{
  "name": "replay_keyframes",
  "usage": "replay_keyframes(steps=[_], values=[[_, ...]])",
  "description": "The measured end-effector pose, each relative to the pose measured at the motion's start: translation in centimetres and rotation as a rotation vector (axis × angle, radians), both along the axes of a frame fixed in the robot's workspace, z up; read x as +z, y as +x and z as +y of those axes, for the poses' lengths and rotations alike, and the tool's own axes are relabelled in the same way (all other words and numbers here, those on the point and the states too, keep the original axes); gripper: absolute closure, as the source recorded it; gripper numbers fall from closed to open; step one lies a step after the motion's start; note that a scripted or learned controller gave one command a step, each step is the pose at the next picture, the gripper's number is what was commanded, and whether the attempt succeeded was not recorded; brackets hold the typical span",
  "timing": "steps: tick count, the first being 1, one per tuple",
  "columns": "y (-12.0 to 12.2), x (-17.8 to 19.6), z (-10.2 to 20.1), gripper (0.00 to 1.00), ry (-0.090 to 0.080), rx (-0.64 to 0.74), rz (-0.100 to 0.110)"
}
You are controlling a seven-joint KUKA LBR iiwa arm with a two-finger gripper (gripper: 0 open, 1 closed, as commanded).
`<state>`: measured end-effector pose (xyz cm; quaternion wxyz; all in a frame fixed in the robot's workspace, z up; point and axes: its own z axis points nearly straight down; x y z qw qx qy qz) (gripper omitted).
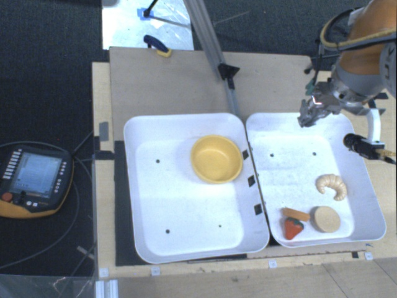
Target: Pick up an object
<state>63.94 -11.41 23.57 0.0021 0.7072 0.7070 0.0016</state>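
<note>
You see the end effector (307, 118) above the far edge of the right bin (291, 160); whether it is spread or pressed together, you cannot tell. In that bin's near right corner lie a croissant (332, 185), a tan disc (325, 219) and a red-and-orange piece (293, 224). A yellow bowl (216, 159) sits in the left bin (161, 197).

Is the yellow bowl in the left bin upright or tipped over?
Upright. The yellow bowl sits in the left bin with its opening facing up; the round rim and hollow interior are visible from above, with nothing inside.
</note>
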Motion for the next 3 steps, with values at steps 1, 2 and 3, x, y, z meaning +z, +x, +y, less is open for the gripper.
replay_keyframes(steps=[1, 2, 3], values=[[0.1, 3.1, 0.0, 1.00, 0.000, 0.001, 0.002], [0.1, 1.5, 5.3, 1.00, 0.002, 0.005, 0.005], [0.4, 0.2, 10.7, 1.00, 0.002, 0.005, 0.005]])
